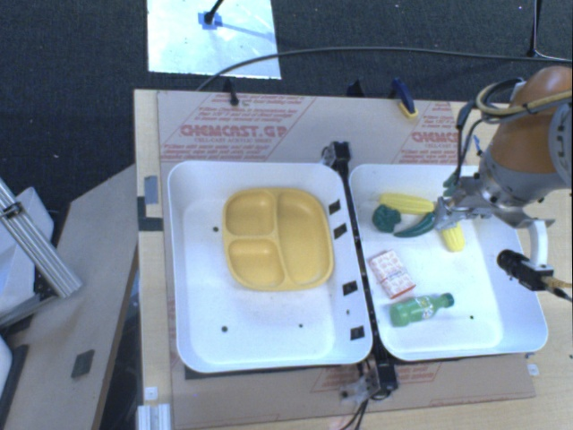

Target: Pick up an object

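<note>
Reaching: the arm (528,141) comes in from the right and its hand (450,211) sits low over the upper part of the right bin (501,330), so the step in hand looks like the approach or the closing for a grasp.
Hand state: I cannot tell how the hand stands, since the wrist body covers it from above.
Nearest things: a dark green curved piece (416,226) lies just left of the hand, and a small yellow piece (453,237) lies just below it; either could be the target, and I cannot tell whether the hand touches them.
Other candidates: a yellow banana-like piece (405,204) and a dark green lump (387,217) lie near the bin's upper left; a red and white box (391,272) lies flat near the middle; a green bottle (421,308) lies on its side below it.
Left bin: the left bin (197,330) carries a yellow divided plate (276,238), well apart from the hand.
Next move: judged from here, the hand must centre on 1 piece, clamp, then lift straight up; the crowding of the green and yellow pieces could spoil the grip.
Hidden: the contact point under the wrist is covered.
Cut off: the arm's upper part runs out of the view's right side.
Hard to make out: the dark green lump's exact shape, and the print on the box.
Worktop: the worktop (242,124) behind the bins bears printed red lettering.
</note>
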### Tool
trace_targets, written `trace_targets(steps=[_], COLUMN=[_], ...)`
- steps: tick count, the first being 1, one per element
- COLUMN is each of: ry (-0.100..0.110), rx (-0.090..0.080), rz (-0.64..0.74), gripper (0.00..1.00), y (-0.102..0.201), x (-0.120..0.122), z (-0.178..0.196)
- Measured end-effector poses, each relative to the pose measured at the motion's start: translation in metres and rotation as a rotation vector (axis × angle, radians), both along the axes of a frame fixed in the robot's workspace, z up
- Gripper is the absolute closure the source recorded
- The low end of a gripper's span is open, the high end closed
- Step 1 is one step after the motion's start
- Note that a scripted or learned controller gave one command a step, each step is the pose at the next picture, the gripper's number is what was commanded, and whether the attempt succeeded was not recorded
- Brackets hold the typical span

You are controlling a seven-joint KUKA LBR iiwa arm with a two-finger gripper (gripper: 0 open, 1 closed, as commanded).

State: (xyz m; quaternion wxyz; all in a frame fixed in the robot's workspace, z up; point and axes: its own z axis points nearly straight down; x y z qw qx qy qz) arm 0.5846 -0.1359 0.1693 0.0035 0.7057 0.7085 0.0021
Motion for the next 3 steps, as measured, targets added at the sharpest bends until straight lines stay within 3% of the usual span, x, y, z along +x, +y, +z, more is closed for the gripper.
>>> trace_targets(steps=[1,2,3], ry=[-0.001,0.002,0.008], rx=[0.000,0.001,0.003], rz=[0.001,0.001,0.005], gripper=[1.00,1.00,1.00], y=[0.000,0.000,0.049], x=[-0.003,-0.001,-0.009], z=[0.064,0.096,0.081])
